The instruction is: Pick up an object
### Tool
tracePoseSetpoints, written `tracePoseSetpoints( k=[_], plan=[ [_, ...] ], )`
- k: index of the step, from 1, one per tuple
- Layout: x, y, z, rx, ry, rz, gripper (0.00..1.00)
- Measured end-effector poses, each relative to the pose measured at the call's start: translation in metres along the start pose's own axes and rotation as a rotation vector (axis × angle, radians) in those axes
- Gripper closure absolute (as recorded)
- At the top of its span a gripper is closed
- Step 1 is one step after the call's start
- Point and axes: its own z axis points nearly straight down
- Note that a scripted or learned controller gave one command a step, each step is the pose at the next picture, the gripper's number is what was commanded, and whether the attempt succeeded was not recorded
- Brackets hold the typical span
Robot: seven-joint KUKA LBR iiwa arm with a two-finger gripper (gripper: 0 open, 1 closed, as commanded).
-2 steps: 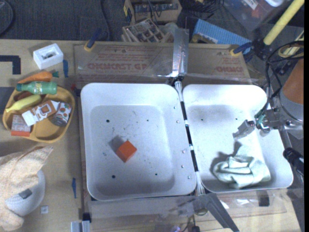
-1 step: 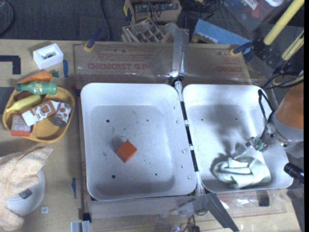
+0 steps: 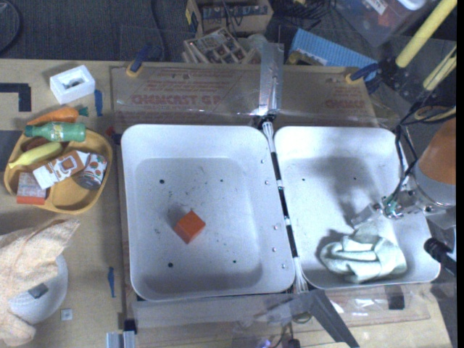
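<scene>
In the right bin (image 3: pixel 319 151), gripper (image 3: pixel 377 216) hovering over crumpled white cloth (image 3: pixel 362 258), finger opening blurred, cannot tell, arm cut off at edge, orange block (image 3: pixel 190 226) lying in left bin (image 3: pixel 145 151)

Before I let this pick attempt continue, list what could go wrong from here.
1. The crumpled white cloth is soft and lies against the right bin's front wall; the gripper above it may pinch only a fold that slips out.
2. The cloth's pale colour against the white bin may hide its edges.
3. The orange block lies in the left bin, far from the arm.
</scene>
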Motion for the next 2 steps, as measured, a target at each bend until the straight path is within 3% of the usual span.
tracePoseSetpoints(
  k=[1,2],
  plan=[
    [0.051,0.006,0.000,-0.001,-0.004,-0.047,0.00],
    [0.050,0.007,-0.012,-0.006,-0.007,-0.044,1.00]
  ],
)
